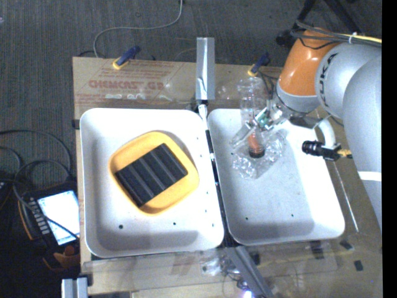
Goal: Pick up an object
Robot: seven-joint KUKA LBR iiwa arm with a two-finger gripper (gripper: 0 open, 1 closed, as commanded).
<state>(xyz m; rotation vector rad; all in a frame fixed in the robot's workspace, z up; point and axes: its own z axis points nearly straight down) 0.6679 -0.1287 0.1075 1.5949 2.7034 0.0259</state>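
Crinkled clear plastic, a crumpled bottle [255,149] with an orange-brown cap, lay in the right bin [310,210] near its back wall. The gripper [265,120] hung over it; I could not tell how its jaws stood. A yellow rounded tray [155,171] with a ribbed black insert filled the left bin [99,228].

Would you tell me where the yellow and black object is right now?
In the camera view, the yellow and black object lies flat in the middle of the left bin, apart from the gripper over the right bin.
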